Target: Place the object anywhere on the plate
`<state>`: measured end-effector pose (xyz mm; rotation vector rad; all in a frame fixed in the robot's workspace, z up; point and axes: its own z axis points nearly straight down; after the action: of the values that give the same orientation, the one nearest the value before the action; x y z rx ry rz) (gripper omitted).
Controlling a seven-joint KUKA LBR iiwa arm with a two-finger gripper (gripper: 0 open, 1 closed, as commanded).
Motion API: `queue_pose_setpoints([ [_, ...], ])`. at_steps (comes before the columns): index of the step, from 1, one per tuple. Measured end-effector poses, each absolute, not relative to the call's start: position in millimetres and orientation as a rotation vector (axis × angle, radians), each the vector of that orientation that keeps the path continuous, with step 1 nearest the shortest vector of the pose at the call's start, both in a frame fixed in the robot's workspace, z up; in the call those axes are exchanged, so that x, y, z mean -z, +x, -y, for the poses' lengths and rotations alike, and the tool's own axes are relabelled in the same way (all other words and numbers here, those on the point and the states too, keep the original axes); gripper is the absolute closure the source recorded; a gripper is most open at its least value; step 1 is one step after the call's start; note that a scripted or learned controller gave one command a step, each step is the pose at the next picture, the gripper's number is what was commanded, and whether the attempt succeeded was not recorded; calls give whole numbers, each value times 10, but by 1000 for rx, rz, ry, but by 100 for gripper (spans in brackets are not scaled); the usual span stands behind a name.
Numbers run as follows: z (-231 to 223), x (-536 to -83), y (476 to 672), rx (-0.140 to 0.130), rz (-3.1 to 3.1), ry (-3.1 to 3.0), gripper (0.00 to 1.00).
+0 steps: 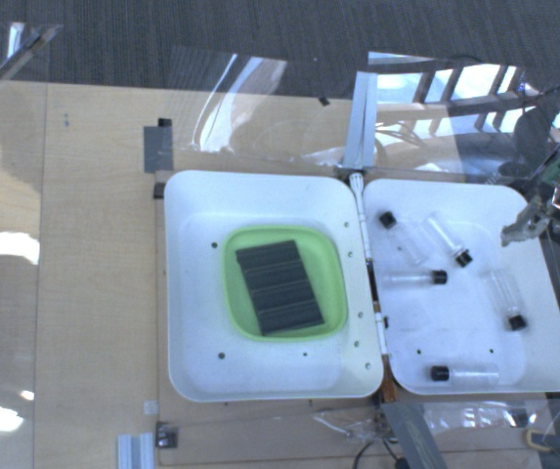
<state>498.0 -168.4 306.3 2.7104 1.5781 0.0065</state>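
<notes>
A square green plate (332, 279) sits in the left white bin (192, 291). A dark grey ridged rectangular block (279, 287) lies flat on the plate's middle, slightly turned. My gripper (524, 225) hangs at the right bin's far right edge, above the rim and well away from the plate. Nothing shows between its tips. Several clear vials with black caps lie scattered in the right bin (475, 345), among them one vial (412, 277) near its left side and another vial (505, 299) near the right.
A raised divider (369, 272) separates the two bins. A metal post (361, 130) stands behind them. Clear plastic sheeting and glare cover the bench behind the bins. Cables and arm parts crowd the far right edge.
</notes>
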Motion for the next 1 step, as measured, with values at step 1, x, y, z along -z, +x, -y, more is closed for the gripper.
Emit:
queue_pose_setpoints([
  [1,1950,-2985,4885,-6,-1500,2757,0],
])
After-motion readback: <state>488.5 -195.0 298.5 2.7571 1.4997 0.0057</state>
